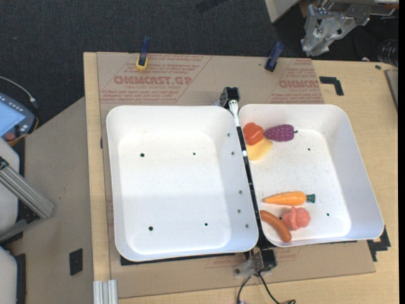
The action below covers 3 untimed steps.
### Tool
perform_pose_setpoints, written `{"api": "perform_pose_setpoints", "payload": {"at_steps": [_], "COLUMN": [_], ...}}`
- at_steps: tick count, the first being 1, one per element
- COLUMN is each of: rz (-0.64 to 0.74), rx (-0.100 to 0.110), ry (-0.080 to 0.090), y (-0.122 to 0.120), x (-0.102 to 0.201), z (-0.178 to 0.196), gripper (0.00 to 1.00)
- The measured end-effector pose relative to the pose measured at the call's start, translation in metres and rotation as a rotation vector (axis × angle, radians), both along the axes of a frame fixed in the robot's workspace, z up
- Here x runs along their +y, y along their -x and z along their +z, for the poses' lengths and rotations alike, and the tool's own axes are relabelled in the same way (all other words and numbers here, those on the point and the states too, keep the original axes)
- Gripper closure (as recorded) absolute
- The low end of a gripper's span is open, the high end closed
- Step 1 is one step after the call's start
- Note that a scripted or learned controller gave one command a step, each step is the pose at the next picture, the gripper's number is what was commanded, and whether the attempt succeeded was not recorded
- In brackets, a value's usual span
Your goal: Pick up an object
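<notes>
The right bin [351,138] holds several toy foods. A purple grape bunch [280,132] lies near its far left, beside an orange-red piece [252,132] and a yellow piece [259,149] against the divider. A carrot [288,199] lies nearer the front, with a sausage [276,225] and a pink piece [296,218] just in front of it. My gripper [314,43] hangs high beyond the far edge of the right bin, well away from all the objects, with nothing visible between its fingers.
The left bin [126,132] sits beside the right one on a brown board [190,75]. A blue and yellow clamp [143,54] and a blue clamp [274,56] grip the board's far edge. A black clip [229,96] sits at the far end of the divider.
</notes>
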State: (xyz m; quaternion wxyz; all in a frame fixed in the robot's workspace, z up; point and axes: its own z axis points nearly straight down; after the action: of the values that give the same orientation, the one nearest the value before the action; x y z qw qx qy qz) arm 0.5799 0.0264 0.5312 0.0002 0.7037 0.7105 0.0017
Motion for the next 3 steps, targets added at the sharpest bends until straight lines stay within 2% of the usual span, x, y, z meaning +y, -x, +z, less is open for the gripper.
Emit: {"api": "perform_pose_setpoints", "payload": {"at_steps": [1,2,3], "rz": [-0.003,-0.006,-0.001], "rx": [0.006,0.008,0.005], "ry": [0.001,0.002,0.000], "y": [0.024,0.045,0.023], "x": [0.053,0.073,0.161], "z": [-0.014,-0.046,-0.067], "gripper": [1.00,1.00,1.00]}}
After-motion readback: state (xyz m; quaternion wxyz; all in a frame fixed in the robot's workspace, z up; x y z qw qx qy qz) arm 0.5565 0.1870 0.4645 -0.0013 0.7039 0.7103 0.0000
